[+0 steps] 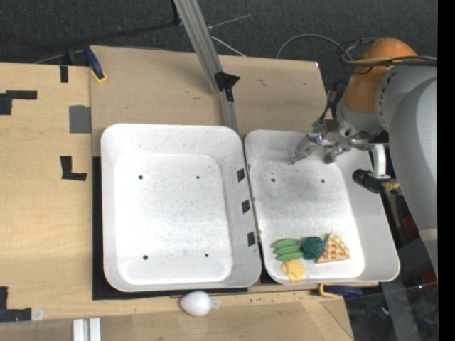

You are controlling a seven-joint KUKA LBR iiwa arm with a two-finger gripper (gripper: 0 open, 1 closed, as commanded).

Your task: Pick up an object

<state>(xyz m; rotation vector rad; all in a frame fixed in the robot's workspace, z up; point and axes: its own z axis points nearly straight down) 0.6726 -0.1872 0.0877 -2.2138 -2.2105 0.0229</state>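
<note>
Several small toy foods lie in the near corner of the right bin [306, 190]: a green pod-like piece [286, 247], a dark green broccoli-like piece [311, 246], a pizza slice [334, 249] and a yellow piece [293, 268]. My gripper [313, 151] hangs over the far edge of the right bin, well away from those objects. Its fingers [298, 154] are spread apart with nothing between them.
The left bin [170, 204] stands beside the right one. A white egg-shaped object [195, 303] rests on the bench just in front of the left bin. A slanted metal pole [206, 45] rises behind the bins. The arm's grey body [419, 133] fills the right side.
</note>
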